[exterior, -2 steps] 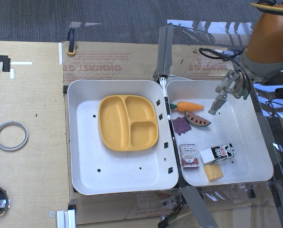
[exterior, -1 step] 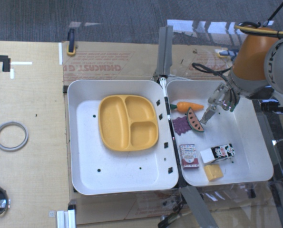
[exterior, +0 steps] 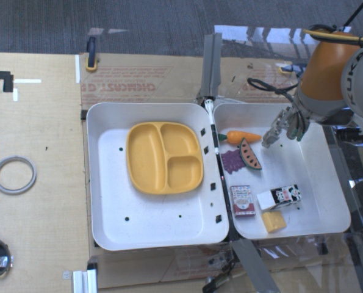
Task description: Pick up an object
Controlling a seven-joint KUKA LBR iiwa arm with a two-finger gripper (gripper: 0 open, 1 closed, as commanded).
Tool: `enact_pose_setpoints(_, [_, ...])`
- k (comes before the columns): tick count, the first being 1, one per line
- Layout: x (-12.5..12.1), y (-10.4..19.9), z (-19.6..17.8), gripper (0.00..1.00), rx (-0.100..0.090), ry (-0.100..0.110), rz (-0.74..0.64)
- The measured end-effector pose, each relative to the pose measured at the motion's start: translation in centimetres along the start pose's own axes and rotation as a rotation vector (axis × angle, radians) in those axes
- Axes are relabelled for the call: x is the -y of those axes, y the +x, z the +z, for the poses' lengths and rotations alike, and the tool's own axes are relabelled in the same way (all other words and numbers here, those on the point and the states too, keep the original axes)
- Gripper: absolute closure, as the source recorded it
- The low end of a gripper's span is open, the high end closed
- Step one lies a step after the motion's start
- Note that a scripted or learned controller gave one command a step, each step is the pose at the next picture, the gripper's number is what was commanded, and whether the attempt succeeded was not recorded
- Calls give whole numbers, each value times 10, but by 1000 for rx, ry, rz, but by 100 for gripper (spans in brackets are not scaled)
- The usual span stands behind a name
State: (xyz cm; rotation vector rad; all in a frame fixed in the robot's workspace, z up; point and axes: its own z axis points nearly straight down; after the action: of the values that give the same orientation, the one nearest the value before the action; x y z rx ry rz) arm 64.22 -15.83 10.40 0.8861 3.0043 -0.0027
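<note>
Orange carrot (exterior: 243,137) lies lengthwise left-to-right in the right bin (exterior: 327,182), upper centre of frame, just left of the gripper (exterior: 283,129), whose fingers hang slightly parted, holding nothing

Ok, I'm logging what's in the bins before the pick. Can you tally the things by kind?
Toy foods: 4: carrot, watermelon slice, purple grapes, yellow cheese wedge
Small boxes: 2: red box, black-and-white carton
Divided plates: 1: yellow plate
Total: 7
</note>
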Motion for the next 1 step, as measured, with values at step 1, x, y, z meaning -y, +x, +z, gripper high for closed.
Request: enact_pose_setpoints(1, [0,0,0,0,0,0,0])
